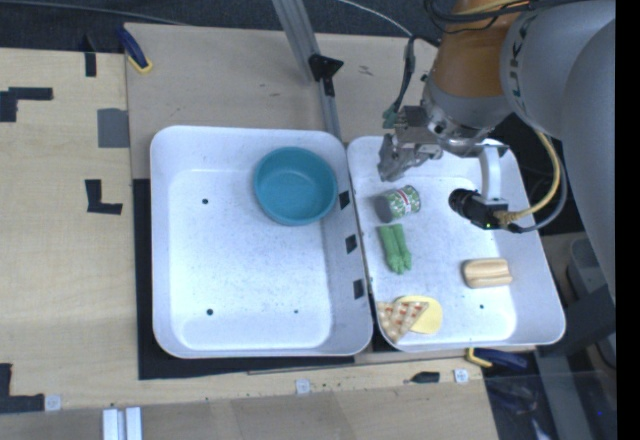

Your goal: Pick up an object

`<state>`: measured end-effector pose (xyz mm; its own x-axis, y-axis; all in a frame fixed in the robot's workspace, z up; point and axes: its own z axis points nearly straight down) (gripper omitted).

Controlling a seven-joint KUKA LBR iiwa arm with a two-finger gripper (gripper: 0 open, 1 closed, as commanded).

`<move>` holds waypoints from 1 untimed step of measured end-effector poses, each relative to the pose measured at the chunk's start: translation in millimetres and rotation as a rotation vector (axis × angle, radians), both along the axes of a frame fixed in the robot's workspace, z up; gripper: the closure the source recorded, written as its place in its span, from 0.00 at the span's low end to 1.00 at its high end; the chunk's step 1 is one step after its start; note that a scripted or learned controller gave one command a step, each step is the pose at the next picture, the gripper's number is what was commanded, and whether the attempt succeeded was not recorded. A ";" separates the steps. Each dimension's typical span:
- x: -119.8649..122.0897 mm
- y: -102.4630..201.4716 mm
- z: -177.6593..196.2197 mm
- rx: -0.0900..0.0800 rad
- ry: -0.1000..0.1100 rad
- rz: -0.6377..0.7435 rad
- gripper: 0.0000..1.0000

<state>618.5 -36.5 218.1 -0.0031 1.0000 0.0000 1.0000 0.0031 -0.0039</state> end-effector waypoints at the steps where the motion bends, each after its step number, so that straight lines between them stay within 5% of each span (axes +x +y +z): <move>1: -26.9 51.6 -4.9 0.001 0.001 0.003 1.00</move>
